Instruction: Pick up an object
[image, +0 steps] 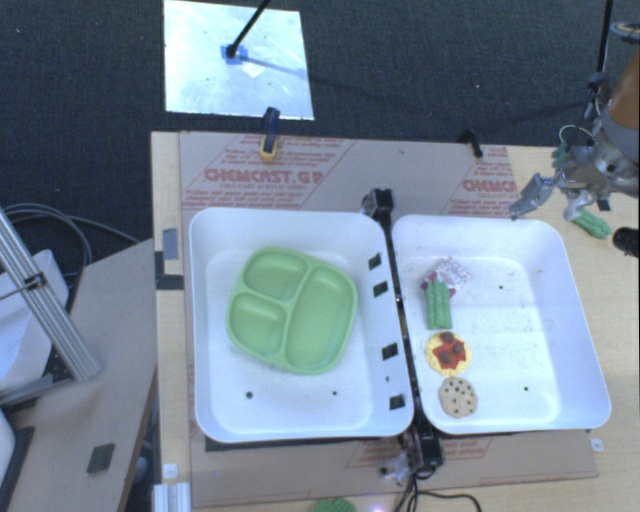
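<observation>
Gripper (565, 195) hangs above the right bin's (580, 330) far rim, grip state indeterminate. Cookie (458, 397), pizza (447, 352) and green piece (438, 304) crowd together; descent may nudge neighbours.

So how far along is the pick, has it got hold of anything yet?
Nothing looks picked. The gripper sits at the far right edge, above the right bin's top corner, with nothing visibly held between its fingers. The toy food lies along that bin's left side: green beans, mini pizza, cookie and a small wrapped item. The green divided plate rests in the left bin. Reach, grasp and lift all remain.
</observation>
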